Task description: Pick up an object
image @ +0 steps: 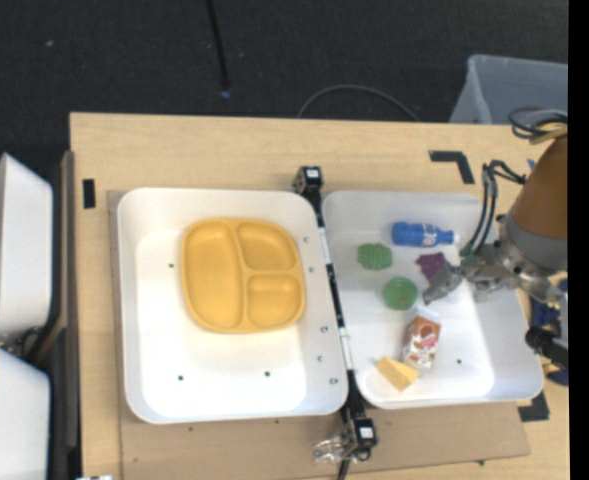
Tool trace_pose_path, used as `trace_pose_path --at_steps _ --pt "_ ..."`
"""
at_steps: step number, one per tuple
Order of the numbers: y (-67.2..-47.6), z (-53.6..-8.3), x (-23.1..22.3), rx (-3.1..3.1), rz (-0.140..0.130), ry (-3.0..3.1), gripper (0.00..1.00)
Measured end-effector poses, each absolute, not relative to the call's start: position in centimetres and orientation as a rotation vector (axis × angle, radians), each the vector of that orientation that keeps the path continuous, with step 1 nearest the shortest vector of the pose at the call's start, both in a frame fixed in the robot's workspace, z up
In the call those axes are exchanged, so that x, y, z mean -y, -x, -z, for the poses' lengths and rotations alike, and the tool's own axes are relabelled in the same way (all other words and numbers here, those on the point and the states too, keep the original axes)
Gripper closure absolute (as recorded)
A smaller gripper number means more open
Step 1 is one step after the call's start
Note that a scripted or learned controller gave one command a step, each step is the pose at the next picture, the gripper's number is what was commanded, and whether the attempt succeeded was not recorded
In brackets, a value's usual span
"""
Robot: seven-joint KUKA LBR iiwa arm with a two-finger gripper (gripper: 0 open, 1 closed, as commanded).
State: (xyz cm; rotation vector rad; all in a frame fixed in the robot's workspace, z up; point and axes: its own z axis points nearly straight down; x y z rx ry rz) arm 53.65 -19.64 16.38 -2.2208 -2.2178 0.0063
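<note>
Reaching in from the right, arm (542, 203) hangs over right bin (474, 383); gripper (461, 278) sits low near the bin's middle right, open or closed cannot be told. Purple object (432, 264) lies just left of it, touching or apart unclear: likely the nearest target. Left bin (154, 368) holds one yellow divided tray (242, 273). Right bin also holds blue bottle (421, 234), long axis left-right, two green pieces (375, 256) (399, 292), carton (422, 340), yellow wedge (397, 373).
</note>
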Motion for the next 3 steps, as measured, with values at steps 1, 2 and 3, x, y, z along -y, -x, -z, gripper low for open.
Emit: trace_pose_path --at_steps 1,2,3 --pt "-52.7 -10.6 20.1 2.219 -0.005 2.222 0.0" --pt "-53.0 -12.1 20.2 2.22 0.003 2.23 1.0" --pt "-53.4 -16.5 20.7 2.227 0.004 2.225 1.0"
